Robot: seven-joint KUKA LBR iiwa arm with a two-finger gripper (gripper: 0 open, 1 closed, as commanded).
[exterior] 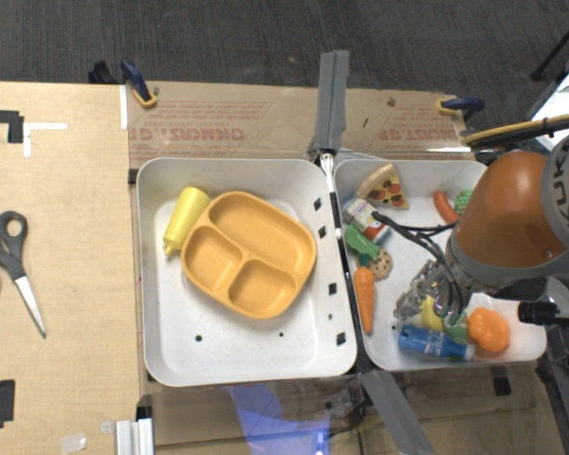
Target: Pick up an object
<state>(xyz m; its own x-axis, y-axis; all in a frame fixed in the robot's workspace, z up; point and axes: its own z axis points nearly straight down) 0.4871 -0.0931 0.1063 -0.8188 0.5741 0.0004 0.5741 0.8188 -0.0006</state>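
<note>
The tool (434,301) is low in the right bin (526,349), right above the blue bottle (436,344) beside the orange ball (488,330) (the grab step, I think), and next it should pinch and lift.

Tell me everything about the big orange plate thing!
The orange plate is a divided tray with rounded corners, probably smooth plastic. It has three sections: one long one along its upper right side and two smaller ones along its lower left. It lies flat, right way up and turned at an angle, in the left white bin. Nothing sits inside it. A yellow bottle lies against its upper left edge.
</note>
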